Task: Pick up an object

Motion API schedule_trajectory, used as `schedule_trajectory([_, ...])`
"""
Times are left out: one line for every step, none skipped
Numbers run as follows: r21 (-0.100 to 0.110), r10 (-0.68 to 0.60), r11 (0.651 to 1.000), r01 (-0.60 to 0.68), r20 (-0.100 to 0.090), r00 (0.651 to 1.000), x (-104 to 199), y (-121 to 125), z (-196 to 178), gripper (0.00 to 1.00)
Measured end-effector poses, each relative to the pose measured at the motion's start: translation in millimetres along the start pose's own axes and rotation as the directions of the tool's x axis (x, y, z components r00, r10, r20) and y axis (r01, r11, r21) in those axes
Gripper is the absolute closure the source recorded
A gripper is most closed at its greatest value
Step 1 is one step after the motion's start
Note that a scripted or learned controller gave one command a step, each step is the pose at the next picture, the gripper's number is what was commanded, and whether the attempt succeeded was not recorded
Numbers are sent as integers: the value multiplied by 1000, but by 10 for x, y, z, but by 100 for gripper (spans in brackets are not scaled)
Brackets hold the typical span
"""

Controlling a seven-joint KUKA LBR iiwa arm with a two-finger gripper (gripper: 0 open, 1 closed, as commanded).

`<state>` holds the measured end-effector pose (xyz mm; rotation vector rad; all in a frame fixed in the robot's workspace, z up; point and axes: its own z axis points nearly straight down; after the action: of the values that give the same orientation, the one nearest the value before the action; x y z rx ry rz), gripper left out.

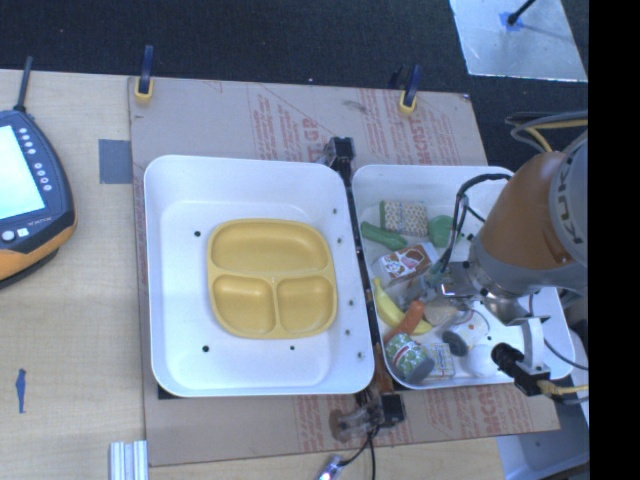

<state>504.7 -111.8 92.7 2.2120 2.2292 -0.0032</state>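
The right bin [372, 182] holds a jumble of small objects: a green piece [384, 235], a checkered packet [402, 214], a printed packet [402, 263], a yellow banana-like piece [387, 303], an orange carrot-like piece [412, 317] and a round green-topped item [408, 354]. My gripper [447, 290] hangs low over the middle of this pile, its tips down among the objects. The orange-banded wrist [525, 213] covers the bin's right part.
The left bin [170, 268] holds a yellow three-compartment tray [271, 275]. A teach pendant [28, 193] lies on the bench at far left. Clamps [408, 96] pin the cardboard sheet at the back edge. Cables run along the arm at right.
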Motion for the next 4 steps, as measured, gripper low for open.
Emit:
schedule_trajectory([3, 5, 1000, -5, -4, 1000, 125, 650, 10, 0])
schedule_trajectory([21, 4, 1000, -4, -4, 1000, 140, 1263, 13, 0])
schedule_trajectory([53, -1, 999, 2, -13, 1000, 58, 1433, -26, 0])
schedule_trajectory([54, 0, 999, 0, -10, 1000, 72, 1435, -15, 0])
